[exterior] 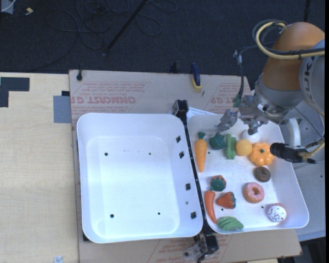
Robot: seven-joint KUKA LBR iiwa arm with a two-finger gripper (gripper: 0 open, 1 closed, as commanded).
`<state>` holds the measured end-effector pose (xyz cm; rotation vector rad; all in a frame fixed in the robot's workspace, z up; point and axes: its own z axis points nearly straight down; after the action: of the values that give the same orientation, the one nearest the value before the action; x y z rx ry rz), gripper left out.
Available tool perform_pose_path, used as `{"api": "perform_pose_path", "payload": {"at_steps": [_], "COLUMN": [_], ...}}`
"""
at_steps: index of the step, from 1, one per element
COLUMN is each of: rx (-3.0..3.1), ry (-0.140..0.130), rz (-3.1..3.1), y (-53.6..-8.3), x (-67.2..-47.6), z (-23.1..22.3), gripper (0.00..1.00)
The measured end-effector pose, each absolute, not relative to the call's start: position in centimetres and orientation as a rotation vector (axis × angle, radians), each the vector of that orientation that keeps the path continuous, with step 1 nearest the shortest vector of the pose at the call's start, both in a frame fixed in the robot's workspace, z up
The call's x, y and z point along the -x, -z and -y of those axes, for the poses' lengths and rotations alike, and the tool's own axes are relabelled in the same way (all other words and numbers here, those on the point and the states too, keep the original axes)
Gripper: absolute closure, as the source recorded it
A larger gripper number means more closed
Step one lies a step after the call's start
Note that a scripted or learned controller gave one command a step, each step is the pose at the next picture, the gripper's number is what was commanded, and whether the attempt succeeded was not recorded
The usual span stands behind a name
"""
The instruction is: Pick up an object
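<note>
Dark carpet strewn with cables lies behind the pale wooden surface (27,174), where two shallow white bins sit side by side on brown cardboard. Over the far end of the right-hand white bin (296,201) hang the grey metal fingers (228,119) of the two-finger gripper (240,123), spread apart and pinching nothing.

Nearest, just below the fingers, are a small dark green broccoli toy (217,142), a green cucumber-like piece (230,147) and a yellow lemon-shaped ball (243,147), all crowded close together. To do this well, I would judge, the arm should centre on one toy before descending, with the fingers straddling it and not its neighbour (the lemon, being round, may roll away from a lopsided pinch).

Further toward the near side of that bin lie an upright orange plastic carrot (200,153), an orange pumpkin toy (261,154), a brown chocolate doughnut (261,173), a pink-iced doughnut (254,192), a red strawberry-like toy (226,200), a second smaller carrot (210,205), a green leafy piece (230,223) and a white sprinkled cake (276,213).

The left-hand white bin (88,201) holds no toys.
</note>
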<state>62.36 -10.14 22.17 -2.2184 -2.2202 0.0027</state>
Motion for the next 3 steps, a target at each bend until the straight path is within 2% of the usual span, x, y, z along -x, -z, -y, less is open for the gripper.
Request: {"api": "perform_pose_path", "payload": {"at_steps": [1,2,3], "rx": [2.224,2.223,2.224], "ry": [0.019,0.003,0.003], "rz": [2.231,2.226,2.230], "y": [-10.9,-9.1,-9.1], "x": [-62.4,-64.7,-63.2], "z": [10.2,10.2,8.4], "gripper": [0.00,0.00,0.00]}}
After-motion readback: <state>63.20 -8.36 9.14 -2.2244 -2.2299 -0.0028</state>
